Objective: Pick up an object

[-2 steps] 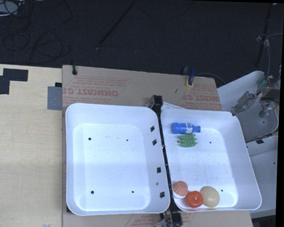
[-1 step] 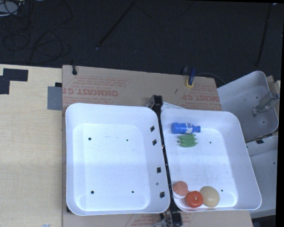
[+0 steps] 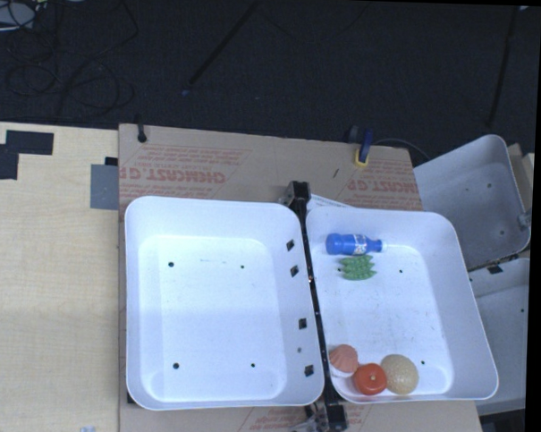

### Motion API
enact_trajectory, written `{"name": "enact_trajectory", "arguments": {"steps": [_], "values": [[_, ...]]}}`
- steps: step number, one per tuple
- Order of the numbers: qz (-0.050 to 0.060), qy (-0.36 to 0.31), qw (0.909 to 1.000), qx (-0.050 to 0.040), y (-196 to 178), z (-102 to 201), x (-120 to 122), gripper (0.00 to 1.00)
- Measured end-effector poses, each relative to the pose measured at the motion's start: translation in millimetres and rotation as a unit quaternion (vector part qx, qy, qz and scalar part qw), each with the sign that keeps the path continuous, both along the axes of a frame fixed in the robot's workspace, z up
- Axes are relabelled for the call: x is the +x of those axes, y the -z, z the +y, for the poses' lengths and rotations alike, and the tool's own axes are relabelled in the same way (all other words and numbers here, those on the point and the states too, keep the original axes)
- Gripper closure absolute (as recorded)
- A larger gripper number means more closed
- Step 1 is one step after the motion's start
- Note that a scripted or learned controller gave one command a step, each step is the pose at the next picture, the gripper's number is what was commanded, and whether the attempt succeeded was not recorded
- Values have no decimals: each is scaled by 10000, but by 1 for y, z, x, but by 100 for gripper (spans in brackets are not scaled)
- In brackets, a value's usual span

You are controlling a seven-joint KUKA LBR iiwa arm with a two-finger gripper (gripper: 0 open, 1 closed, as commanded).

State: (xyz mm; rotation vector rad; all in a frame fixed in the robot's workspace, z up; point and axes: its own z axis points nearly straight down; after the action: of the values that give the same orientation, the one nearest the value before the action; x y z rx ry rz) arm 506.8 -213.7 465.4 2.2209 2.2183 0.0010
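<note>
Nearest to us, along the front edge of the right bin (image 3: 475,354), we see three small round things huddled close. A pale pink shell-like piece (image 3: 343,357) lies toward the front left corner, a red tomato-like ball (image 3: 369,379) sits just beside it against the front wall, and a tan ball (image 3: 400,373) touches the red one on its right.

Farther back in that same bin, near its left wall, we find a small green leafy item (image 3: 358,268). Just behind it, near the back left corner, a blue bottle (image 3: 352,245) lies on its side, its white cap pointing right. The two are very close; we cannot tell whether they touch.

The left bin (image 3: 138,276) lies alongside, the two sharing a dark divider strip between them. Both rest on a cardboard sheet (image 3: 237,164) with red print, on the bench.

As for the gripper, we cannot tell its state.
</note>
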Motion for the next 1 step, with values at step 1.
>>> {"name": "enact_trajectory", "arguments": {"steps": [1], "values": [[22,-16,10000,2,-7,0,2,100]]}}
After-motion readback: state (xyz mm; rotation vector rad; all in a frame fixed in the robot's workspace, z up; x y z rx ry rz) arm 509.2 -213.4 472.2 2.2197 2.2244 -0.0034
